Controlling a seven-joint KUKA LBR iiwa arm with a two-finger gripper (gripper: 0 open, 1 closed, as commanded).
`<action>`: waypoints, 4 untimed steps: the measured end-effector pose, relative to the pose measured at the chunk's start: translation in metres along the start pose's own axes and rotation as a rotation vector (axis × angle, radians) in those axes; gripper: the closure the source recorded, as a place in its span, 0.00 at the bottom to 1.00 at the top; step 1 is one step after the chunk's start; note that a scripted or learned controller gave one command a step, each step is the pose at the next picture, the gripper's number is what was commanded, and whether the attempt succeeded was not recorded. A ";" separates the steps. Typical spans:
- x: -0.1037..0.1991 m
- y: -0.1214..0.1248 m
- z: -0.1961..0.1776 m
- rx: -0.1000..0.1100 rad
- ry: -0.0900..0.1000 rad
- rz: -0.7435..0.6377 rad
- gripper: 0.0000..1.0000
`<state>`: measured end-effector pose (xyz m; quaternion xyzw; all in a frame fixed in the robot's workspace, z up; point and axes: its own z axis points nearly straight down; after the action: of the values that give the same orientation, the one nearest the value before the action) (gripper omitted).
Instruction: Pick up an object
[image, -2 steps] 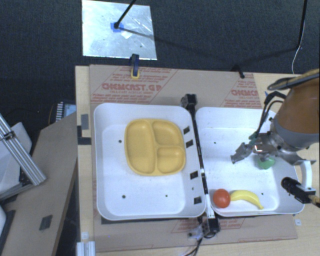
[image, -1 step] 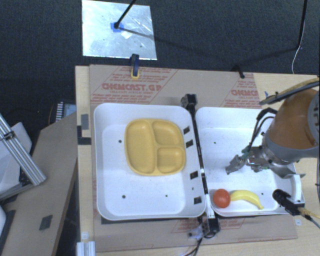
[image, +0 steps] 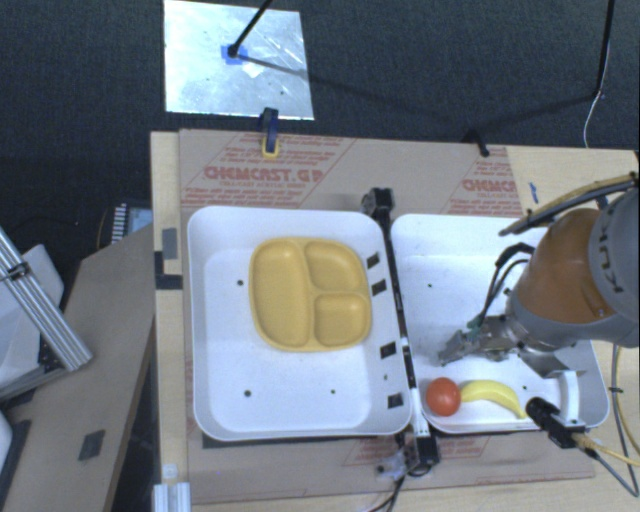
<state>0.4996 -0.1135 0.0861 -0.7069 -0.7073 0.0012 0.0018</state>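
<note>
Gripper (image: 462, 346) low over right bin (image: 450, 250), pointing left; opening not discernible, nothing seen held; tomato (image: 443, 397) and banana (image: 492, 396) touching at bin's near edge, just below gripper; yellow divided plate (image: 309, 294) in left bin (image: 225, 330).
</note>
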 end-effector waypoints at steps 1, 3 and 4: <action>0.000 0.002 -0.014 -0.006 -0.001 -0.001 1.00; 0.007 0.013 -0.110 -0.012 -0.002 -0.005 1.00; 0.006 0.021 -0.172 -0.013 -0.003 -0.005 1.00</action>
<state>0.5218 -0.1073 0.2575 -0.7053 -0.7089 -0.0024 -0.0038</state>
